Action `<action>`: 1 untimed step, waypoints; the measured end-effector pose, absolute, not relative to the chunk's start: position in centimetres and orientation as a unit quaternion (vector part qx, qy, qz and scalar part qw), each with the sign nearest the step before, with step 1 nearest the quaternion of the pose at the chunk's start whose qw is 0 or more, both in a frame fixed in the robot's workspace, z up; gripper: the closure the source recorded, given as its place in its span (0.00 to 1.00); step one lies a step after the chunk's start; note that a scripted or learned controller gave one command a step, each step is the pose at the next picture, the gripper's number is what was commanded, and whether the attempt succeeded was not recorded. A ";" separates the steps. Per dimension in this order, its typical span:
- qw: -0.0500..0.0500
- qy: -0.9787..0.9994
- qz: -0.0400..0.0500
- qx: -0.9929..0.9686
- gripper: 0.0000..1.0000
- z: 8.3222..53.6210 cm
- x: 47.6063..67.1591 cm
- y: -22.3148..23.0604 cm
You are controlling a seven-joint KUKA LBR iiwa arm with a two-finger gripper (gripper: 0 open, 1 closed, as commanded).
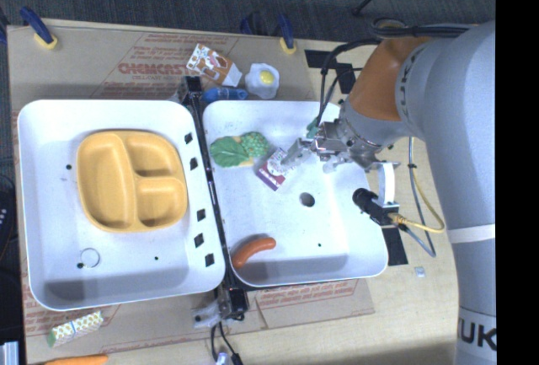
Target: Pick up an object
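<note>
The gripper (294, 154) is hanging low inside the right bin (354, 258), with the arm reaching in from the right. Its tip is sitting right at the upper edge of a small purple-and-white packet (272, 174), which is lying near the middle of that bin. Is it open or closed on anything? I cannot tell; the metal at the tip is blurring into the packet's wrapper.

So the packet is looking like the target, and here is what a good pick is asking for, as I judge it. The packet is flat and probably crinkly, so the grip needs to be going down close to the bin floor and closing across the narrow side, not skating over the top. A slow, straight lift will be showing at once whether it is coming up or slipping out.

The neighbours matter too. A green leafy toy (237, 149) is lying just beside the packet on its left, near enough to get nudged or pinched along with it. An orange sausage-shaped toy (253, 249) is resting well apart by the bin's near wall, so that one is posing no trouble.

The left bin (38, 212) is carrying a yellow divided tray (132, 179), well out of the arm's way. The risk I am watching is a grip on the wrapper's edge alone, which could peel free on the way up.
</note>
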State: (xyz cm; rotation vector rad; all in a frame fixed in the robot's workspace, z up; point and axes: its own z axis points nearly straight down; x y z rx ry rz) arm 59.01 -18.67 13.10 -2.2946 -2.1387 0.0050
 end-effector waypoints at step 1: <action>0.002 -0.682 0.002 -0.731 0.00 9.1 59.6 -12.2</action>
